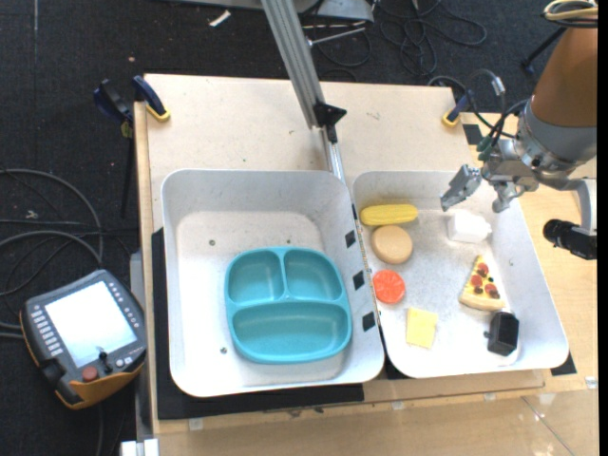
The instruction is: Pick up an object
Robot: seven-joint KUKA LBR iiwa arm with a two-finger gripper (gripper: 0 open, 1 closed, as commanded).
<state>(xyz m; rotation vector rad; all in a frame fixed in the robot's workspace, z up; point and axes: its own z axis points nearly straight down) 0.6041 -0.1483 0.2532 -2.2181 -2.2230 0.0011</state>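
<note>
Now the tool [482, 189] hangs over the far part of the right bin [532, 283], its fingers spread apart and holding nothing. Just below it a white block [468, 225] lies on the bin floor, near the pizza slice [482, 284].

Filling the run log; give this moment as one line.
gripper: open, above white block | holding: nothing | right bin: toy foods | left bin: teal tray

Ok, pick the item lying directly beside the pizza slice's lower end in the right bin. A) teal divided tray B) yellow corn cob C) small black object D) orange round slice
C: the small black object lies just below and right of the pizza slice, in the right bin.
</note>
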